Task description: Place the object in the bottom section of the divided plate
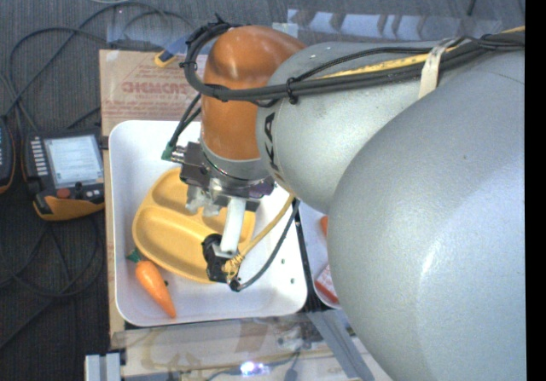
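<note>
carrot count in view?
1. The carrot lies in the left bin's lower-left corner, beside the yellow plate. The arm covers much of the right bin, so others may be hidden.

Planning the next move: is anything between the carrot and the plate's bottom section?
Nothing visible. The carrot lies in the white bin, right beside the lower edge of the yellow plate; the arm hangs over the plate's right part.

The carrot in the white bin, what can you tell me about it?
The carrot looks like a plastic toy: orange, tapering, with a green stub at its thick end. It lies flat on the floor of the white bin, near its lower left corner, thick end close beside the yellow plate, tip pointing away from it.
</note>
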You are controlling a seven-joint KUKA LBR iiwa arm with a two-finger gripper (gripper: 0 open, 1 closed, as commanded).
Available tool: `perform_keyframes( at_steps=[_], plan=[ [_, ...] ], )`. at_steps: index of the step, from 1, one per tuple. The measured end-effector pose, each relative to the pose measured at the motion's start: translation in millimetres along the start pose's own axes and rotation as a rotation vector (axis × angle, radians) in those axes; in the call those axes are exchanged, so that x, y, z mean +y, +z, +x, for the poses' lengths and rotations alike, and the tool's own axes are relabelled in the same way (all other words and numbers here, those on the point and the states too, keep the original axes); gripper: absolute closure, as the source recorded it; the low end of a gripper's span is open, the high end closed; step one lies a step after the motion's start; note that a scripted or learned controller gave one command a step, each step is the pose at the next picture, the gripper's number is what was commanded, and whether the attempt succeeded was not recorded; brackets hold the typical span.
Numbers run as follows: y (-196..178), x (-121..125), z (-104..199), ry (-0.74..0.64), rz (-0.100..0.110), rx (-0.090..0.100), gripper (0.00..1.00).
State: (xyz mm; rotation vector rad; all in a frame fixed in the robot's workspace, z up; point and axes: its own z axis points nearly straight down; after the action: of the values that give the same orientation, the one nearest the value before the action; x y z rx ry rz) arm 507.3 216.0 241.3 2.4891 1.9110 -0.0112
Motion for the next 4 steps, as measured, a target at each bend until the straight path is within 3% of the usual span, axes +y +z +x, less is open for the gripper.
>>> perform_keyframes(
  at_steps=[1,2,3,4],
  plan=[
    [-20.6,-23.6,-5.1,-0.018,0.002,0.001,1.00],
    [-63.1,-21.3,3.2,0.096,0.000,0.000,1.00],
    [103.7,-29.2,10.0,0.000,0.007,0.001,1.00],
    [138.3,-3.1,16.5,-0.132,0.006,0.000,1.00]
  ],
)
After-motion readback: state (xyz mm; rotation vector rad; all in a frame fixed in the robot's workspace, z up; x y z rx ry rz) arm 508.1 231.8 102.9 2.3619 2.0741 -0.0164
